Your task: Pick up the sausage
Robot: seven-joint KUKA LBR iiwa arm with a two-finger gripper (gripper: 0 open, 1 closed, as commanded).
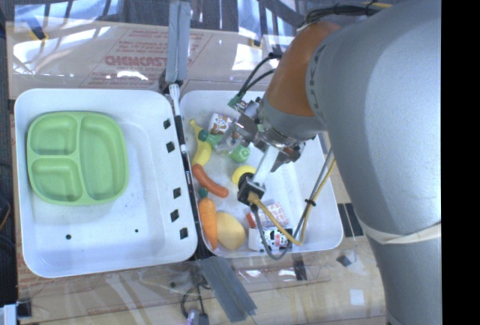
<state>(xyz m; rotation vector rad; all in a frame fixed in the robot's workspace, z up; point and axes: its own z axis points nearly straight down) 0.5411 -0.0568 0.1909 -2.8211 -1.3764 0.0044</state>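
Observation:
The sausage (211,181) is a short red-orange link lying at a slant near the left wall of the right bin (324,235). My gripper (238,133) hangs over the back middle of that bin, up and to the right of the sausage and apart from it. It sits close to a small brown-and-white carton (219,123) and a green toy (241,154). Nothing shows between the gripper and the sausage.
Around the sausage lie a yellow banana-like piece (201,152), a carrot (208,219), a pale yellow lump (232,232) and a yellow round piece (241,176). Small packets (276,212) lie front right. A green divided plate (75,157) rests in the left bin (142,241).

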